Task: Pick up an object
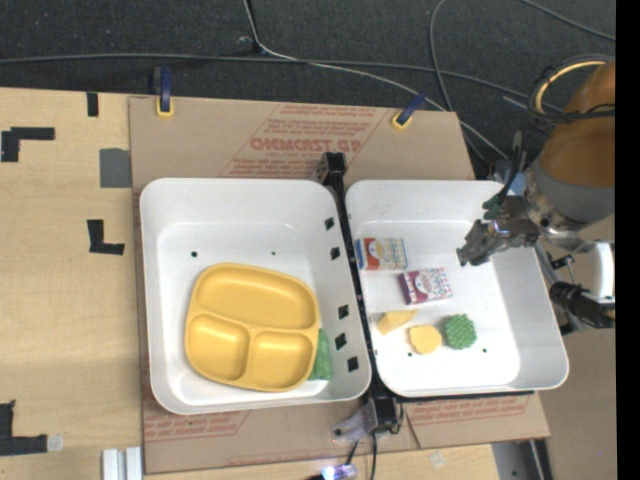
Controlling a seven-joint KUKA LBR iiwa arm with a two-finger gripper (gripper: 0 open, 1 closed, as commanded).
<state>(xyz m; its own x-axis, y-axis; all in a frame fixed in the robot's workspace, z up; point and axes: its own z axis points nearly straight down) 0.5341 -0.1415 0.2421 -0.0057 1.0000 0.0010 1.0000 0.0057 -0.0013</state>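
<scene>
While the arm reaches in from the right, its gripper hangs over the right bin, near that bin's right wall and toward its far edge. Fingertips are dark and small against the white floor; cannot tell whether they are apart or together. Nothing is seen between them.

Right bin contents, all lying on the floor:
- carton, white with red and blue print, near the left wall, about mid-depth.
- purple packet, just to the near-right of the carton, apart from it, roughly at bin centre.
- yellow wedge, toward the near-left part, close to the left wall.
- yellow lump, just beside the wedge on its right, near the near edge.
- green ball, knobbly, touching or almost touching the lump's right side.

The gripper is nearest the packet but offset from it toward the far-right; none of the items touches it.

Left bin: yellow tray with three compartments, lying flat in the near half. A green item sits wedged between the tray's right rim and the bin's right wall, mostly hidden.

Both bins rest on a cardboard sheet held by two clamps at its far edge.
</scene>
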